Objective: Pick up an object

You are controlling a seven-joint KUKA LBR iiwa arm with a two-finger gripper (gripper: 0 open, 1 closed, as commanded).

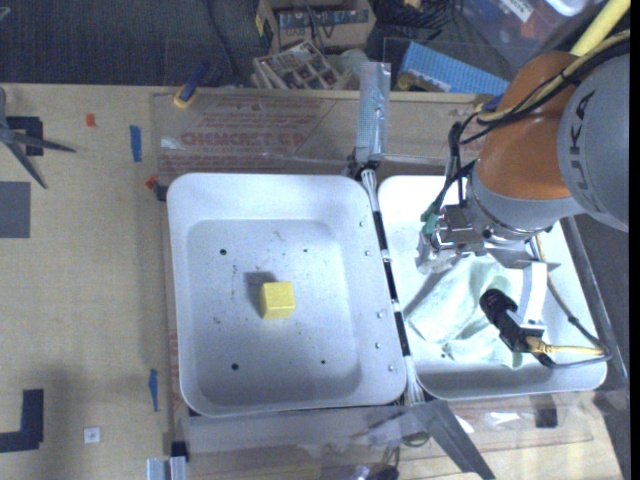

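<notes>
1. 2 shallow white bins sit side by side on the pale wooden surface (80, 268). The left bin (190, 218) serves as the landmark for every place below.
2. A yellow block (277, 299) lies inside the left bin, slightly left of its middle. It rests on the speckled floor, well apart from all 4 walls.
3. The right bin (400, 203) stands just beside the left bin's right wall, and the 2 rims meet along that seam.
4. A crumpled pale green-white cloth (450, 308) lies in the right bin, close to the left bin's right wall, in the half nearer the camera.
5. The grey arm, with its orange band (525, 138), reaches over the right bin from the side away from the left bin.
6. The gripper (440, 253) hangs low over the far edge of the cloth, near the left bin's right wall. I cannot tell whether it is spread or closed, because the wrist covers it, nor whether it touches the cloth.
7. Beyond the left bin's far wall, a clear sheet with red lettering (250, 138) lies flat on the surface.
8. A metal post (373, 108) stands at the left bin's far right corner.
</notes>
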